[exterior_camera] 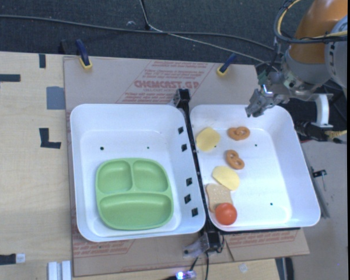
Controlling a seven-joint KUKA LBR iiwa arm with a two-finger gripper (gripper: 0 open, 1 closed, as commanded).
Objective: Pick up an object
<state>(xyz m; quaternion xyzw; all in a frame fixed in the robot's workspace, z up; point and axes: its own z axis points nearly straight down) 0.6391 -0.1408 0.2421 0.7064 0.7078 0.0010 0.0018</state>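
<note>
The gripper [258,107] hangs over the far rim of the right bin [291,174], apart from the food pieces; whether it is open or closed cannot be told. In that bin, along its side nearest the left bin [81,156], lie two yellow chips [208,139], two brown pretzels [239,133], a tan bread slice [217,193] and a red tomato [226,214] touching the slice. A green divided plate [134,193] sits in the left bin
</note>
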